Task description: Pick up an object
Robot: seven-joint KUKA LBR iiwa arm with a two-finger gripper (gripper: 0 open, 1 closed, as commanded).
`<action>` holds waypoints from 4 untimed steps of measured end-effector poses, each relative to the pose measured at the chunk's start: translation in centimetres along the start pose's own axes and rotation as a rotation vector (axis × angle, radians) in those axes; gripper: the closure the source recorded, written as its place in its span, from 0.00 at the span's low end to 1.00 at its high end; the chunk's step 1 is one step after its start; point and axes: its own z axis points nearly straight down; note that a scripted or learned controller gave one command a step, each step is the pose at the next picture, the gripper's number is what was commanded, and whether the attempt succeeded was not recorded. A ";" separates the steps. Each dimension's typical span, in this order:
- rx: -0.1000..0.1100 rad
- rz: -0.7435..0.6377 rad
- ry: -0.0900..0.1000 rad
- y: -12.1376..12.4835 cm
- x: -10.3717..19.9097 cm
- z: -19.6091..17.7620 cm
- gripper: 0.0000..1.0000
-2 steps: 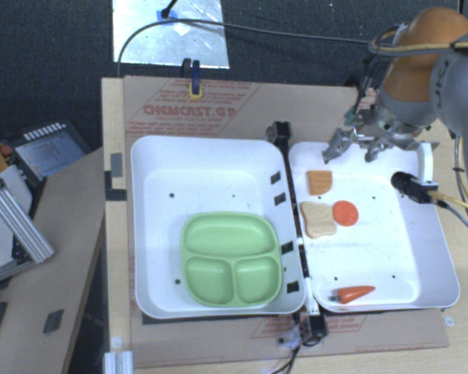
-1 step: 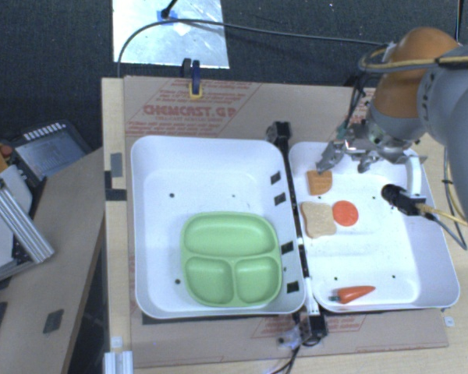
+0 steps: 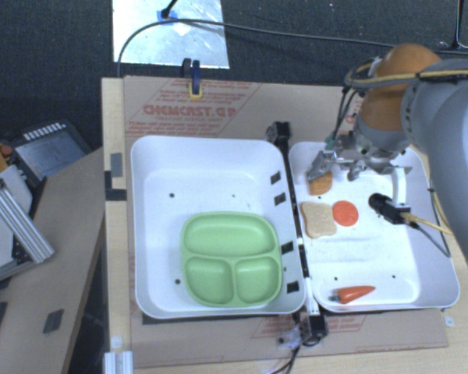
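The right bin [image 3: 433,275] holds a small orange-brown food piece [image 3: 321,185] at its far left, a slice of toast [image 3: 320,220], a red round slice [image 3: 345,213] and an orange carrot [image 3: 352,293] near the front. My gripper [image 3: 323,166] hangs at the far left of this bin, right above the orange-brown piece and touching or nearly touching its top. The arm's grey body and orange band [image 3: 394,84] rise behind it to the right.
In the left bin [image 3: 152,209] lies a green divided plate [image 3: 231,257]. A black connector with a yellow cable [image 3: 388,208] hangs from the arm over the right bin's middle. Black clips [image 3: 285,201] line the ridge between the bins.
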 end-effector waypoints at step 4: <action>-0.011 -0.001 -0.001 0.4 0.1 -10.0 1.00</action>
